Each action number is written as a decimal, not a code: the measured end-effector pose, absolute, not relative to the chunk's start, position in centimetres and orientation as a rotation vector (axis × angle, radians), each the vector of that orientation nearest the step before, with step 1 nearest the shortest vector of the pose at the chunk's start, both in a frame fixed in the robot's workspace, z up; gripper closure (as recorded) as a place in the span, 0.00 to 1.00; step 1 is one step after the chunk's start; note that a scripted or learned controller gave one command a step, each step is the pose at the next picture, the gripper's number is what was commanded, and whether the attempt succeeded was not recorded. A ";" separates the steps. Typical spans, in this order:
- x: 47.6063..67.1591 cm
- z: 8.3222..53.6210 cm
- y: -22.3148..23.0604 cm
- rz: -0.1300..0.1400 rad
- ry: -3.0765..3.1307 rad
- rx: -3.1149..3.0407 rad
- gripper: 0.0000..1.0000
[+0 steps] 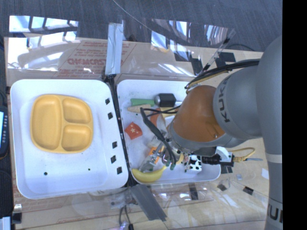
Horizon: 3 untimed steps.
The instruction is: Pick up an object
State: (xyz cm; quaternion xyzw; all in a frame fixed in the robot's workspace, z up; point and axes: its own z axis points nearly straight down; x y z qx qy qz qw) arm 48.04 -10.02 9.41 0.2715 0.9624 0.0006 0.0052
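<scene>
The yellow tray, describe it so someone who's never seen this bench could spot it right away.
Two white bins sit side by side; look in the left bin. The yellow tray lies flat in its upper half, a rounded plate split into three compartments. The clutter, including a banana and a red piece, lies in the right bin.

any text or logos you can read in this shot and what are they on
"KU": white letters on the grey arm beside its orange band; the rest of the word curves out of sight.
Red print on the clear sheet behind the left bin: blurred and reversed, not readable.
</scene>
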 end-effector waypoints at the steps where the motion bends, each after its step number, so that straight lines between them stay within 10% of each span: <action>1: 48.0 9.4 -9.7 -0.003 2.994 0.917 0.00; 2: 48.1 10.3 -9.5 0.000 2.998 0.908 1.00; 3: 50.1 23.9 -4.8 0.005 3.001 0.891 1.00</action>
